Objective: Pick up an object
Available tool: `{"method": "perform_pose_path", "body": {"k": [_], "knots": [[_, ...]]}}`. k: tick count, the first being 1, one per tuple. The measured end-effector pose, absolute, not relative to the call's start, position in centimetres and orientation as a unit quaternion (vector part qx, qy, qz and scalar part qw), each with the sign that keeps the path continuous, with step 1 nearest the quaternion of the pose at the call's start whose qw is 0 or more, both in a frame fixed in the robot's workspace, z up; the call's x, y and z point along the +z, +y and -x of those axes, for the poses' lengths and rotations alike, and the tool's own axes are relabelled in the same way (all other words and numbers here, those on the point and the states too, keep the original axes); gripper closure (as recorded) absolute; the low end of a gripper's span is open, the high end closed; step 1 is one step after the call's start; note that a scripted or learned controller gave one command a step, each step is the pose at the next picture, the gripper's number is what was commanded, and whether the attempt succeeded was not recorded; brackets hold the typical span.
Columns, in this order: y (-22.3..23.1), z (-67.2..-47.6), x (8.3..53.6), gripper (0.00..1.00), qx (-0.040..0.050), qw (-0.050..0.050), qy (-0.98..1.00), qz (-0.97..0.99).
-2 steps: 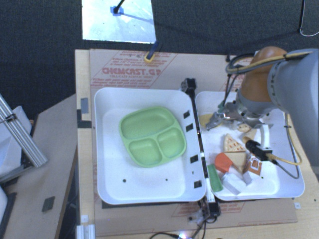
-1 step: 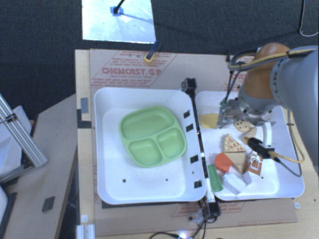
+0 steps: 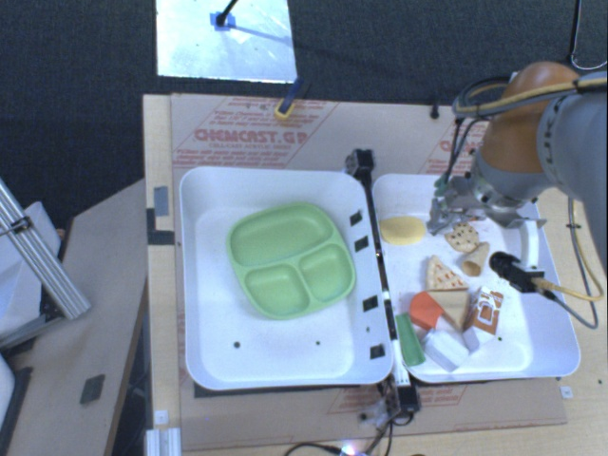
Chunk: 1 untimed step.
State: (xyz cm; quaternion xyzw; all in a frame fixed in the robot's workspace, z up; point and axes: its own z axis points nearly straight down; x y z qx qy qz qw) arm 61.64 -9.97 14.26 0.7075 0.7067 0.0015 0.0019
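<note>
1. I see the gripper [image 3: 445, 215] low in the right bin [image 3: 551, 350], just right of the yellow disc [image 3: 403, 229]. I can't tell how the jaws are set; the wrist blocks them. Nothing visibly held.
2. Nearest candidate is that yellow disc, lying flat on the bin floor near the divider between the bins, apart from the other pieces.
3. My read: toy food, light, rigid, smooth. It's low and flat, so little side wall to pinch; the jaws would have to straddle its short width and go right down to the floor. Likely to skid.
4. Alternatives, all right of the disc: a tan cracker-like piece [image 3: 463, 237] touching the gripper's side, a small cone [image 3: 475, 257], a pizza-like wedge [image 3: 444, 275].
5. The cone looks easiest: taller and tapered, so grip near the wide end.
6. The green divided tray [image 3: 290, 259] sits in the left bin [image 3: 204, 350], well left of the disc. I'd leave it alone.
</note>
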Motion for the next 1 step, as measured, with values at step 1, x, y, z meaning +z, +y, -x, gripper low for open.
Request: {"method": "perform_pose_path", "body": {"k": [1], "knots": [[-9.95, -62.17, 20.72, 1.00, 0.0025, 0.003, 0.709, -0.706]]}}
